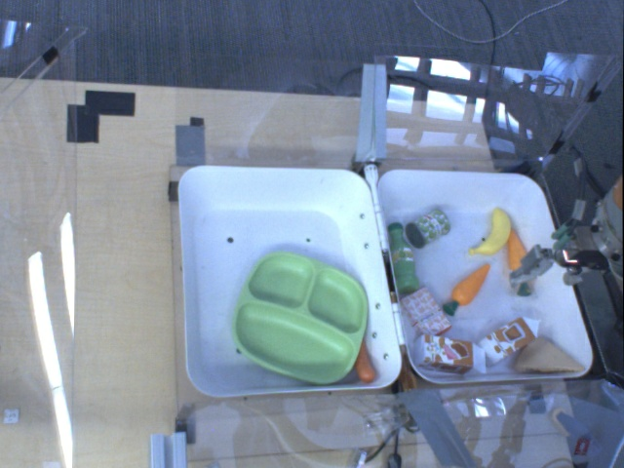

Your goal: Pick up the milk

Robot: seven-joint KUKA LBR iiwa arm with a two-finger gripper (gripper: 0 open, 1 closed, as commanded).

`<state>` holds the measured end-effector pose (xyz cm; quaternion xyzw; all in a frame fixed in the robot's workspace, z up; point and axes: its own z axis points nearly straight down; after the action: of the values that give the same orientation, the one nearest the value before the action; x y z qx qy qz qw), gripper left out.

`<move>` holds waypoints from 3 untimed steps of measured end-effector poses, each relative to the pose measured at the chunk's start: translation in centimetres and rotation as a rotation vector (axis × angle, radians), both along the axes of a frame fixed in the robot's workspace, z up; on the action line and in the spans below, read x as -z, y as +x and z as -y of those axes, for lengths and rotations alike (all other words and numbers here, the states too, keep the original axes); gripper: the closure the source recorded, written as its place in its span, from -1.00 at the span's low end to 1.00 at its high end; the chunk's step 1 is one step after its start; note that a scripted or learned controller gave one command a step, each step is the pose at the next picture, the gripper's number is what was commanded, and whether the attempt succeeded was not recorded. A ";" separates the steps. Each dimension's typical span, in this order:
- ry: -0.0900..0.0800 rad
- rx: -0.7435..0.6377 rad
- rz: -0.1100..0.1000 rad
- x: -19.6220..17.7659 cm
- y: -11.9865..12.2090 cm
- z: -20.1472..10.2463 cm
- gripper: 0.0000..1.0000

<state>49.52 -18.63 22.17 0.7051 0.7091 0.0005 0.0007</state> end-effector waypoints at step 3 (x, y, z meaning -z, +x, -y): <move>0.000 -0.283 0.001 10.6 -0.7 -3.3 -1.00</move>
<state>48.84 -15.35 11.56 0.5978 0.8016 0.0010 0.0008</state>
